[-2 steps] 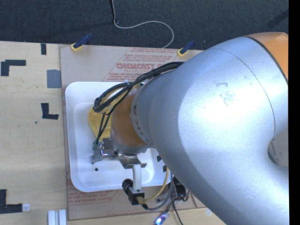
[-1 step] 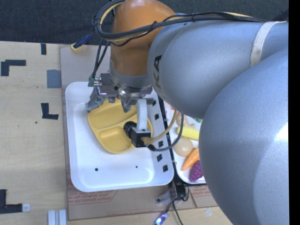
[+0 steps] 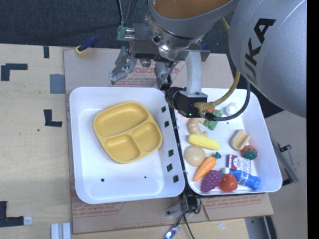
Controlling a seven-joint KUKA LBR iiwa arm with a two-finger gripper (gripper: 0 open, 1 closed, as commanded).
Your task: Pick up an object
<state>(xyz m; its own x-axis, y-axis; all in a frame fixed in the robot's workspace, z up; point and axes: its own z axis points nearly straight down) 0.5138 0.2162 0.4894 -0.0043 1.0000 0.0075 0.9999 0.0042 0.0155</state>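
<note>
- the gripper (image 3: 142, 73) hangs over the far edge of the left bin (image 3: 79, 133), above bare bench just beyond the rim; its two grey fingers (image 3: 118, 69) stand apart and nothing sits between them, so the jaws are open and empty.
- the arm (image 3: 269, 39) comes in from the right and crosses above the right bin (image 3: 264, 128).
- a yellow divided plate (image 3: 127, 131) lies flat in the left bin, alone there and tilted.
- the likely targets crowd the right bin: corn (image 3: 203, 142), carrot (image 3: 205, 167), grapes (image 3: 211, 179), tomato (image 3: 229, 182), an egg-like piece (image 3: 194, 155) and a small carton (image 3: 241, 166).
- they lie touching or just beside one another, so i judge a clean pinch on one will be awkward.
- no grasp is made yet; the gripper is well apart from the toys.
</note>
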